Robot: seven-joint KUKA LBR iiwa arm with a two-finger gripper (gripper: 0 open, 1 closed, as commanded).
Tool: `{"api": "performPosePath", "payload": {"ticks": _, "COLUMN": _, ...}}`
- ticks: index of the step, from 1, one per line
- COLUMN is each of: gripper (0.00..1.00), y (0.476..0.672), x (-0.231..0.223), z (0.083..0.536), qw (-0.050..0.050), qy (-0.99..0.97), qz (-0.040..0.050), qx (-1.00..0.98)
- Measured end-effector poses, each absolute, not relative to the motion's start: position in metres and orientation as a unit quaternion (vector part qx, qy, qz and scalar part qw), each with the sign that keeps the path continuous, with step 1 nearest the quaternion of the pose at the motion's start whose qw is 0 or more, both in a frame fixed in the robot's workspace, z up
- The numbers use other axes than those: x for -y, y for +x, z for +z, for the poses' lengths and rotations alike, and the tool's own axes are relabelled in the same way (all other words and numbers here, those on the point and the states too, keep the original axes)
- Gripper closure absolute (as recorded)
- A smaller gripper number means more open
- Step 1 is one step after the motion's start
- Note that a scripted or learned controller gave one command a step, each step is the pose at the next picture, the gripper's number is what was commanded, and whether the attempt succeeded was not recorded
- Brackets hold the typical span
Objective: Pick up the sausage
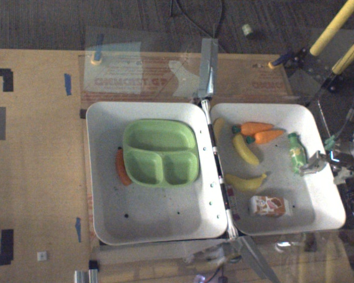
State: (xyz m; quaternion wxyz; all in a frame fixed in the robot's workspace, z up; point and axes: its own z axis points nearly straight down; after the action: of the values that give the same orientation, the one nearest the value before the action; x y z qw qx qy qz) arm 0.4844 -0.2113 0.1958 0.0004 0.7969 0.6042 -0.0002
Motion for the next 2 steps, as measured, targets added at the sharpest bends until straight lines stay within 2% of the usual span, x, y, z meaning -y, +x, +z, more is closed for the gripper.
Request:
{"api": "performPosePath", "payload": {"ticks": 1, "gripper": 0.0, "y": 0.484, "x": 0.156, "z": 0.088, "qw": 0.002, "qy": 0.839, "qz": 0.0024, "qx": -0.545}}
{"api": "performPosePath", "payload": {"ticks": 2, "gripper": 1.0, "y": 0.483, "x": 0.159, "z": 0.098, "qw": 0.004, "qy": 0.84, "qz": 0.0019, "qx": -0.542}}
